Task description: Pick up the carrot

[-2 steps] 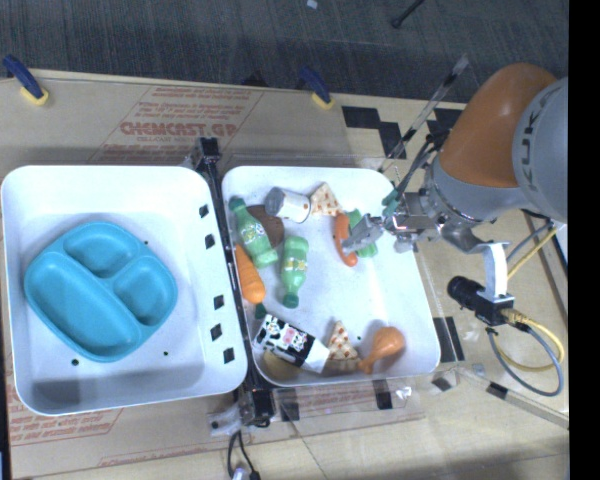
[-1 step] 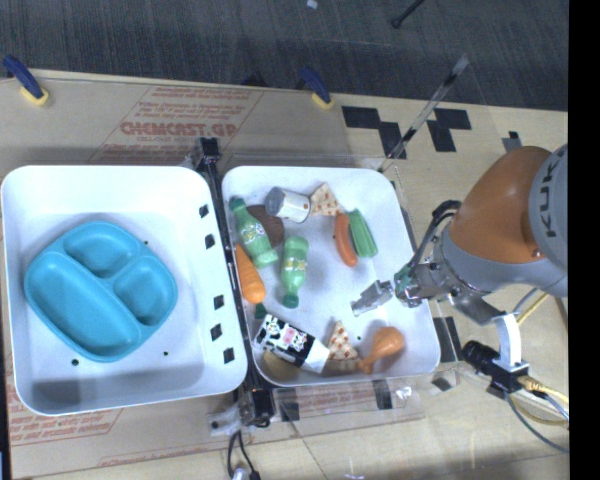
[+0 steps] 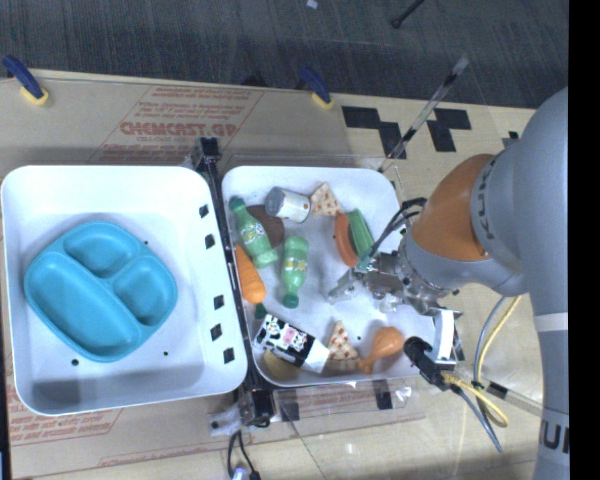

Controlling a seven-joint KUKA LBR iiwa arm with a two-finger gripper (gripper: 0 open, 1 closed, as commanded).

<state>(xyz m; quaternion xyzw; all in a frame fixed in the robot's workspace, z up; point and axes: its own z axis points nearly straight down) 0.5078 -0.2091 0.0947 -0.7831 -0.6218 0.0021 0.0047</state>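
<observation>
The gripper (image 3: 365, 273) sits low in the right bin (image 3: 380, 183); I cannot tell how it is set. The carrot (image 3: 249, 276) lies against the far left wall, beside green bottles (image 3: 275, 248), so a grab may catch these instead. The cardboard (image 3: 180, 128) reads "CHEMCAST".

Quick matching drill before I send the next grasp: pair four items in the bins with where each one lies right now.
Things:
1. carrot
2. blue divided plate
3. chicken drumstick
4. small can

Places:
A. near the front edge of the right bin, by a pizza slice
B. along the right bin's left wall
C. in the left bin
D. near the back of the right bin, beside another pizza slice

Pairs: 1-B, 2-C, 3-A, 4-D
</observation>
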